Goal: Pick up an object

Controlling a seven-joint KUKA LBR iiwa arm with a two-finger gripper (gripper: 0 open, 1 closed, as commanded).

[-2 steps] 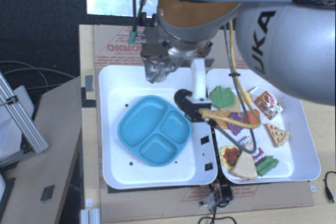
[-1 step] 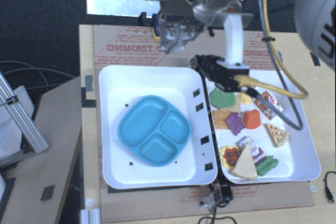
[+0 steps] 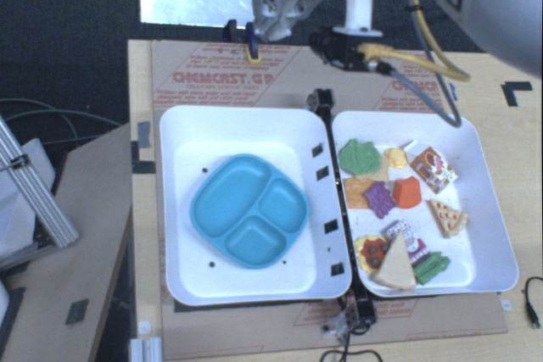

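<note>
We look down on two white bins set side by side on a bench. In the left bin (image 3: 182,148) lies a blue tray (image 3: 249,210) with three compartments, turned at a slant and resting near the bin's middle. A black divider (image 3: 335,208) runs between the bins. In the right bin (image 3: 484,182) we see a cluster of toy food: a green leafy piece (image 3: 359,157) at the upper left, a small yellow piece (image 3: 396,158) just beside it, and a red and white packet (image 3: 433,169) further right. Below these sit an orange slab (image 3: 359,187), a purple piece (image 3: 379,198) touching it, and an orange-red block (image 3: 406,193) just beside the purple one. A pizza slice (image 3: 447,217) lies toward the right wall. Near the front are a round red piece (image 3: 372,252), a tan wedge (image 3: 394,265) overlapping it, and a green bundle (image 3: 431,267) at the wedge's right. The gripper (image 3: 276,17) hangs above the bench behind the bins, well apart from every piece, with nothing between its fingers; we cannot tell whether they are spread or closed.
</note>
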